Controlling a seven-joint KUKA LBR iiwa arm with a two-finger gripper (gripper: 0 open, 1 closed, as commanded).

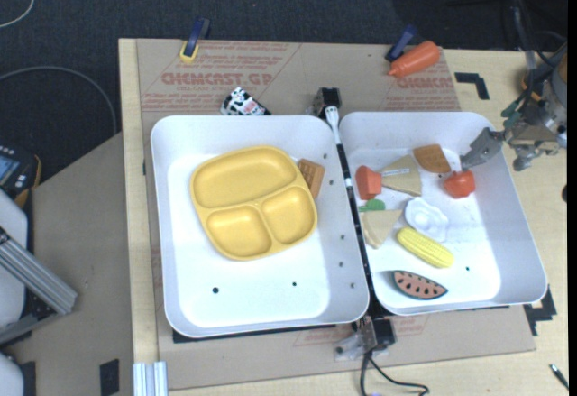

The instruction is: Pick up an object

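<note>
Gripper (pixel 476 151) hangs at the upper right of the right-hand shallow white bin (pixel 514 245), its grey finger angled down toward a small red tomato-like toy (pixel 460 184). Whether it is released or clenched, I cannot tell; nothing shows as grasped.

The tomato toy lies on the bin floor just below the gripper tip, beside a brown flat bread-like piece (pixel 433 158). Further in: yellow plastic corn cob (pixel 425 247), white moulded egg shape (pixel 426 219), watermelon slice (pixel 418 284), red mushroom-like piece (pixel 368 180).

Left bin (pixel 261 304) holds a yellow three-compartment plastic tray (pixel 254 201).

Judgement: approach step, no object secured yet. Next move calls for centring over the tomato toy, descending, then closing squarely, since a round toy may roll aside.
</note>
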